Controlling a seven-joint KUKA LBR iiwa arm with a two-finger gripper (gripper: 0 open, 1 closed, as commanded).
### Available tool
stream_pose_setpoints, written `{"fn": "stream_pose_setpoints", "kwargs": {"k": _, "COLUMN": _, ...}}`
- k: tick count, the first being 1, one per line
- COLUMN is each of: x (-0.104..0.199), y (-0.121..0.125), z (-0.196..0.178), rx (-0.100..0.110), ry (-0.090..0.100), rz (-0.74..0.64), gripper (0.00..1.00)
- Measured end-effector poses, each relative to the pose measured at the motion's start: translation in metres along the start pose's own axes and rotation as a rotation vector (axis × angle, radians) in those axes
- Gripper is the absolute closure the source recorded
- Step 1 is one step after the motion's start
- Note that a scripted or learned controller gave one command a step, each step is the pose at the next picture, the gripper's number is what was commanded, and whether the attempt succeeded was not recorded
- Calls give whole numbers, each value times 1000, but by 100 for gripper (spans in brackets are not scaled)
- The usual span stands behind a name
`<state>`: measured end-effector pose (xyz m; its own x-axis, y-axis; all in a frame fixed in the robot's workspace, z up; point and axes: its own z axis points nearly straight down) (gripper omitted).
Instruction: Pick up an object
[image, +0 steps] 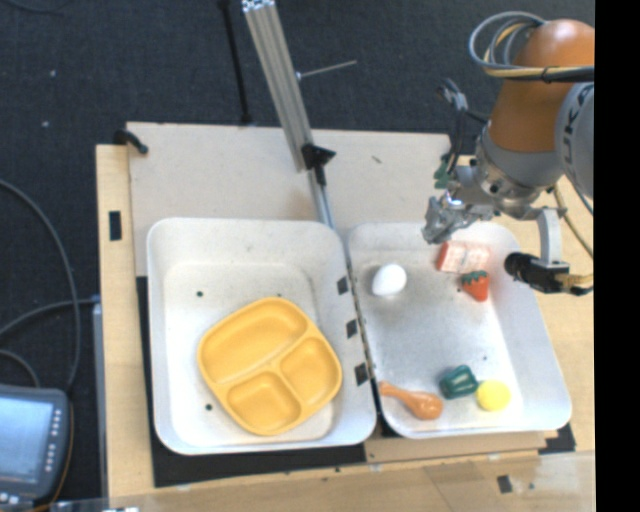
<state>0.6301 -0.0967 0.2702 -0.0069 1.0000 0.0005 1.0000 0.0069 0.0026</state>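
Note:
My gripper (438, 222) hangs over the far edge of the right bin (520, 340), just left of a pink and white packet (462, 257). A small red thing (476, 287) lies right below the packet. A white ball (389, 279) rests to the gripper's lower left. At the bin's near end lie a green block (458, 381), a yellow ball (492, 396) and an orange spoon-like piece (412, 401). I see nothing held in the gripper.
The left bin (175, 300) holds a yellow divided plate (268, 365). A slanted metal rail (290, 100) rises behind the bins, ending at a clamp near the divide between them. Bare bench lies beyond the bins.

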Motion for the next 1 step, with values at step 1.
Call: {"fn": "stream_pose_setpoints", "kwargs": {"k": 1, "x": 54, "y": 5, "z": -5, "rx": 0, "ry": 0, "rz": -1, "gripper": 100}}
